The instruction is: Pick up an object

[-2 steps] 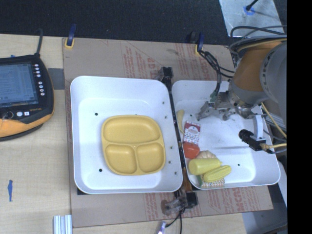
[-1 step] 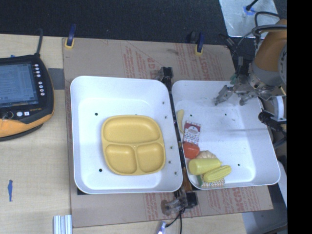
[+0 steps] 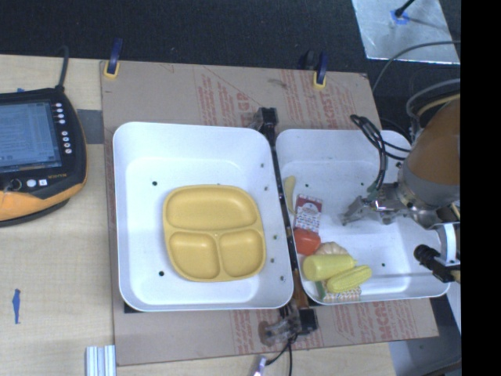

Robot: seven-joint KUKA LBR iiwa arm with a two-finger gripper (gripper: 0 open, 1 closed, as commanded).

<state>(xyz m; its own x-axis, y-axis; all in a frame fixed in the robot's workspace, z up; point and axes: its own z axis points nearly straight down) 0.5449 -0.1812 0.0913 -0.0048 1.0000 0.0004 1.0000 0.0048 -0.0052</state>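
The gripper (image 3: 362,208) is hovering, fingers spread and holding nothing, in the right bin (image 3: 344,149), near the toy food pile (image 3: 329,263) beside it. It is approaching; descending over one piece comes next.

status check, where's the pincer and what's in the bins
Pincer over right bin, nothing between its fingers. Small items piled at that bin's left: packet, tomato, corn. Yellow divided plate in left bin.
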